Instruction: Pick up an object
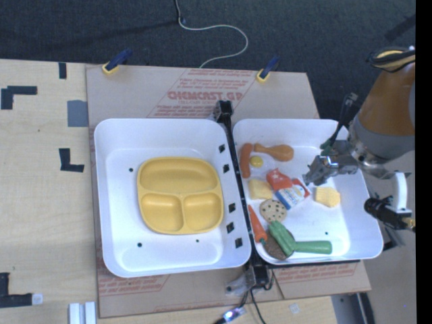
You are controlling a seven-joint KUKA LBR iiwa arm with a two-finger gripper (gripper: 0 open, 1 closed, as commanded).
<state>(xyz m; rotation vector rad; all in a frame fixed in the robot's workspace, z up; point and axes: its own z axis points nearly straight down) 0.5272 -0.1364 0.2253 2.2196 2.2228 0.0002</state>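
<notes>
The right bin (351,248) holds several toy foods: a chicken drumstick (273,152), a fried egg (256,160), a red and white packet (287,187), a cheese wedge (328,196), a cookie (273,210), a carrot (257,225) and a green cucumber (300,243). My gripper (318,172) hangs low over the right bin, between the packet and the cheese wedge, just above and right of the packet. Nothing shows between its fingers.
The left bin (115,248) holds a yellow divided plate (181,194). A black divider with clips (233,181) runs between the bins. The bins rest on cardboard (196,93) held by blue and yellow clamps. A white cable (216,32) lies behind.
</notes>
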